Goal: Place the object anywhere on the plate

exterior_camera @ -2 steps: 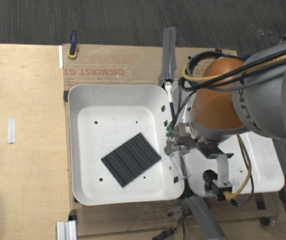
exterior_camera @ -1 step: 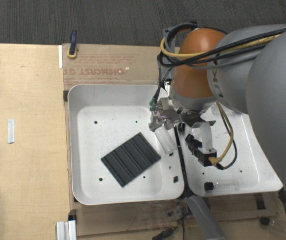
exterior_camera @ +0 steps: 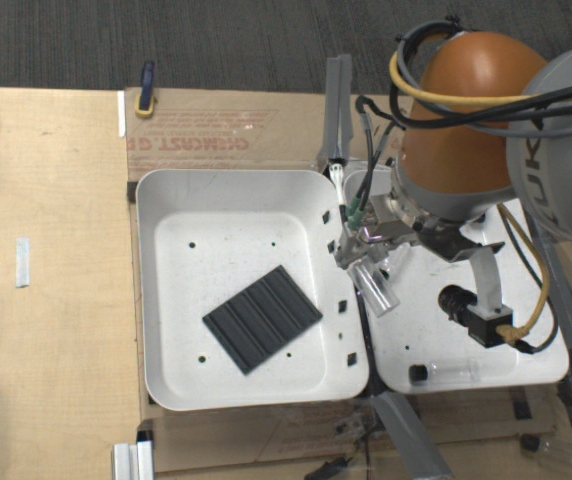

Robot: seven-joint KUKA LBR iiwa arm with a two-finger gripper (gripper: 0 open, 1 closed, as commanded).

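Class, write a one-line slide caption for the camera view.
Arm's gripper over the seam between bins; ridged dark plate lies in left bin.

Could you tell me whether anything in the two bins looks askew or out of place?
The dark ribbed plate in the left bin lies turned at an angle to the bin's walls rather than square. The gripper hangs above the seam between the bins. Nothing looks spilled or damaged.

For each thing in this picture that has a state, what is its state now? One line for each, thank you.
dark ribbed plate: lies flat and askew in the left bin, nothing on it.
left bin: holds the plate.
right bin: under the arm; a small dark piece lies near its front edge.
claw: over the left edge of the right bin, apart from the plate.
blue clamp: sits at the cardboard's back edge.
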